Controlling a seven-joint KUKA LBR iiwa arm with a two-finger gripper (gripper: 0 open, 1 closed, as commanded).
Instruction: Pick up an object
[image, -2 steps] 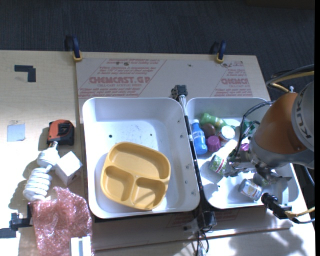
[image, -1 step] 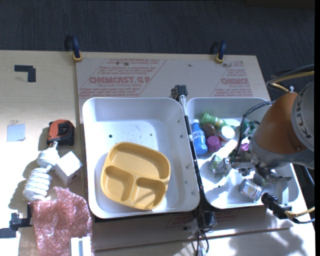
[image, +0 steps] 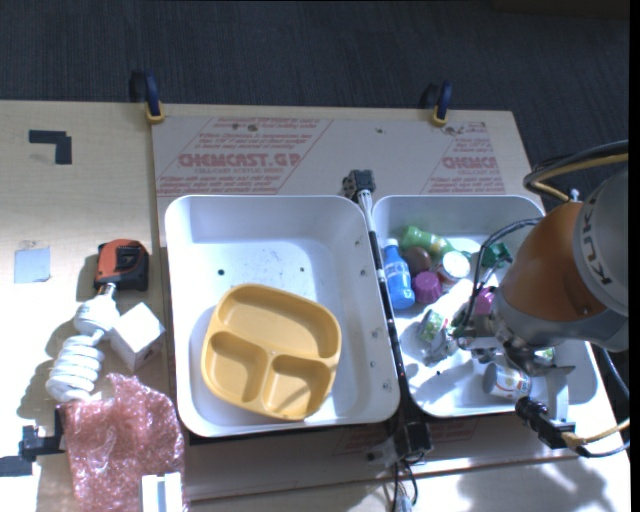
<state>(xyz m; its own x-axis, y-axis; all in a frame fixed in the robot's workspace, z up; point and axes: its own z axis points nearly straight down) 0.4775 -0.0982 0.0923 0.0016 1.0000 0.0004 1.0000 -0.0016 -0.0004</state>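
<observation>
The right bin (image: 560, 395) holds several small items: a blue bottle (image: 398, 278), a green bottle (image: 424, 240), a purple piece (image: 428, 287), a white cap (image: 456, 264) and a crumpled green-and-white packet (image: 432, 325). The arm's orange band (image: 545, 270) hangs over the bin's right half. Under it, the gripper (image: 487, 343) is low in the bin, just right of the packet and above a small silvery can (image: 507, 380). The wrist hides most of the gripper. Nothing is visibly held.
The left bin (image: 260, 225) holds a yellow divided tray (image: 270, 350). On the bench to the left lie a tape measure (image: 122, 262), a spiral light bulb (image: 78, 355), a white cube (image: 137, 331) and pink bubble wrap (image: 120, 425). Cables loop at the right edge.
</observation>
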